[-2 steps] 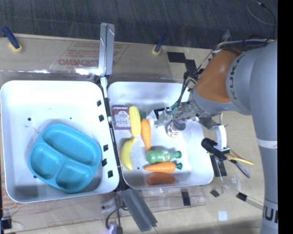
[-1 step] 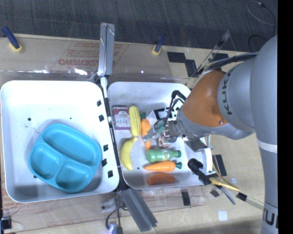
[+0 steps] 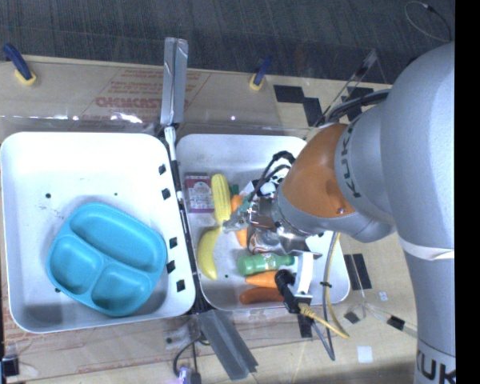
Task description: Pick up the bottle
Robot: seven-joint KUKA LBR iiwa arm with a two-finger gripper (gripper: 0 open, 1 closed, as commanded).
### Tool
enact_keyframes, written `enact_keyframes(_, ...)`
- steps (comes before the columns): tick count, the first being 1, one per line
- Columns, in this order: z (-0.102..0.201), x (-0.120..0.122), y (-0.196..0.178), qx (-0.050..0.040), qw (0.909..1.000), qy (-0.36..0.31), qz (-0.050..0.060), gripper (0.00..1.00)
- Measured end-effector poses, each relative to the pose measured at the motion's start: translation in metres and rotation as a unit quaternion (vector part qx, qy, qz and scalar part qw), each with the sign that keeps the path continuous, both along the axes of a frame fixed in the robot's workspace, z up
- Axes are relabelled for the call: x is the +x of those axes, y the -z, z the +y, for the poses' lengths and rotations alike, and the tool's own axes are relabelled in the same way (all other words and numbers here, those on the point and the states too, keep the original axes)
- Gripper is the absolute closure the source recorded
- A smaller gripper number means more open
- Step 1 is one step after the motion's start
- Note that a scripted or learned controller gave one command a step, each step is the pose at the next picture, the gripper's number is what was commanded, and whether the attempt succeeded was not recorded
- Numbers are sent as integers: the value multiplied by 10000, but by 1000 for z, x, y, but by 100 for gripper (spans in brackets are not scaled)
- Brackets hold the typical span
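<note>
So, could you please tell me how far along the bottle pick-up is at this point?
Done: the arm has reached over the right bin, with its tool low among the items. In hand: nothing I can confirm. Left: the green bottle lies on the bin floor beside an orange carrot, not yet lifted.

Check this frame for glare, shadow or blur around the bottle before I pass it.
Camera view: sharp overall; the arm overhangs and shades the right bin, the green bottle partly hidden beneath; mild glare on the bin's top rim; the blue tray evenly lit.

Grey arm (image 3: 412, 134) with orange band (image 3: 324, 182), KUKA lettering, black and yellow cables.
</note>
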State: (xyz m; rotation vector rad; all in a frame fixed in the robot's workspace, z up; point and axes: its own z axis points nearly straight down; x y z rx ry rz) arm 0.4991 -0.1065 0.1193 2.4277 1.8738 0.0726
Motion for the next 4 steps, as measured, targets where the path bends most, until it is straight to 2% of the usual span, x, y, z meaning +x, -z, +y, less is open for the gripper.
enact_keyframes(1,-20,2,-1,179,9928,1182,5,0)
enact_keyframes(2,-20,125,-1,167,9906,1349,114,0)
enact_keyframes(3,-68,70,-28,183,9971,610,422,0)
enact_keyframes(4,-85,109,-2,160,9908,1327,210,0)
